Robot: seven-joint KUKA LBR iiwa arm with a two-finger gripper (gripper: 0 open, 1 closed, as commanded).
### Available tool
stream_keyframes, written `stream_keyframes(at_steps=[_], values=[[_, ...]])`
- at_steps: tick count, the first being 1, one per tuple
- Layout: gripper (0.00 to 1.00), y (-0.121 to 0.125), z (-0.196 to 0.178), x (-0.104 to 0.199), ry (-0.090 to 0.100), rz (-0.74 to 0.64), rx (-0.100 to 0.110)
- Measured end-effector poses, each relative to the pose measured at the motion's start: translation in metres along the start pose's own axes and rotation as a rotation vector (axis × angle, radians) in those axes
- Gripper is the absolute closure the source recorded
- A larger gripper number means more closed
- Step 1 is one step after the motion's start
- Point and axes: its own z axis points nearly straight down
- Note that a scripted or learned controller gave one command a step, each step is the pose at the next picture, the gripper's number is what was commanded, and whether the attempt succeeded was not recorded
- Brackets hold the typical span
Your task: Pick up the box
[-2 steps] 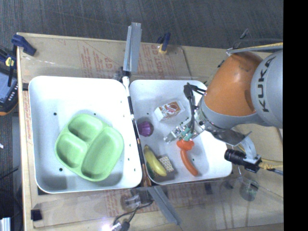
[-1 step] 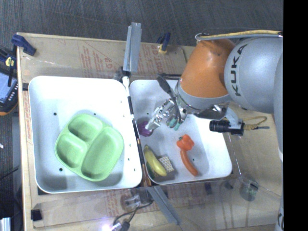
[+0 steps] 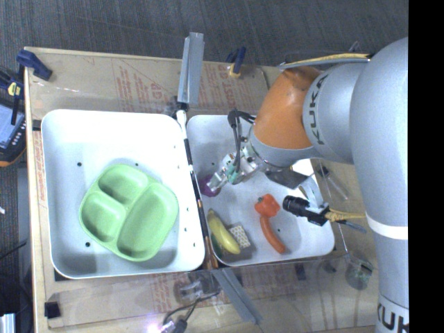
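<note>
Arm (image 3: 368, 116): smooth grey casing with orange band, reaching in from right above right bin (image 3: 312, 245).
Gripper (image 3: 225, 175): low by left wall of right bin, about mid-depth, just beside small purple thing (image 3: 207, 185); released or clenched cannot be told; nothing seen held.
Box (image 3: 240, 236): small, flat, pale with fine grey check; lying in near part of right bin, close against right side of banana (image 3: 223, 234); apart from gripper, on its near side.
Banana: yellow, curved, smooth-skinned, along near-left wall.
Orange toy (image 3: 269, 222): glossy, tapering, just right of box.
Plate (image 3: 130, 212): green plastic, three compartments, rounded corners, in left bin (image 3: 62, 137).
Step in hand: probably approach; box not yet reached.
Doing it well: move toward near side, centre over box, turn so closing line misses banana, descend straight.
Handling: hard flat faces should grip well; low profile leaves little to catch; crowding neighbours likely to get nudged or pinched.
</note>
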Motion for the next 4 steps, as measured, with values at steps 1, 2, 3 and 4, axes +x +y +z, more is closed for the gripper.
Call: stream_keyframes(at_steps=[1,2,3,4], values=[[0.0,0.0,0.0,0.0,0.0,0.0,0.0],[0.0,0.023,0.047,-0.032,-0.003,0.187,-0.005],[0.0,0.002,-0.037,-0.022,-0.005,-0.124,-0.004],[0.0,0.041,0.048,-0.046,-0.004,-0.039,-0.005]])
